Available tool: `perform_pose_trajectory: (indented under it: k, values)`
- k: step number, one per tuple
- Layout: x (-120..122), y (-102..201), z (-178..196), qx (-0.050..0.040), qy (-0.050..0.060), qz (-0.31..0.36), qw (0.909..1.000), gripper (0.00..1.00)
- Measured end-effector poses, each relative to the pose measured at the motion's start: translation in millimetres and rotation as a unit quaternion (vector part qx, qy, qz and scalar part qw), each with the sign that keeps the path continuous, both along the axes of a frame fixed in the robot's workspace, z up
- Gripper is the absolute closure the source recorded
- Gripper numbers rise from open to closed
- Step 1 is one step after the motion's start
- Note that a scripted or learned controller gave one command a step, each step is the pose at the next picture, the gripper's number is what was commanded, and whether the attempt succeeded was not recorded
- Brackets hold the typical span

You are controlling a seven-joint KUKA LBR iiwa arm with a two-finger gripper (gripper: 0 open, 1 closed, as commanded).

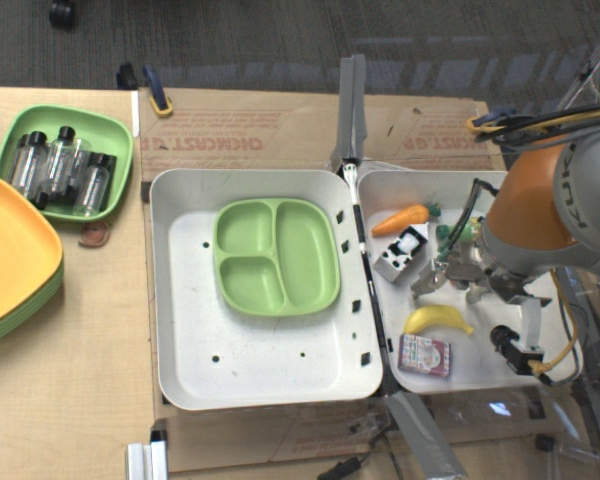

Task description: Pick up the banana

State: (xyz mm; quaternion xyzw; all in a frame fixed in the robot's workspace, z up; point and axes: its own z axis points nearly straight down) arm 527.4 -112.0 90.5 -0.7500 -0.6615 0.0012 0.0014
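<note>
**A:** Where is the banana?

**B:** The banana [439, 319] lies flat in the right bin [460, 383], between a carrot [400, 218] above and a pink packet [424, 355] just below.

**A:** And the gripper?

**B:** The gripper [458, 276] hangs just above the banana, holding nothing; its opening I cannot tell.

**A:** Which step is this?

**B:** Seemingly the approach. Next it should drop straight onto the banana, clear of the packet.
</note>
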Motion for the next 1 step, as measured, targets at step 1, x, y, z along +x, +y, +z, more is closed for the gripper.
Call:
perform_pose_trajectory:
  k: [1]
  values:
    - [-51.1,-46.3,0.2,0.0002,0.0,-0.111,0.9938,0.0]
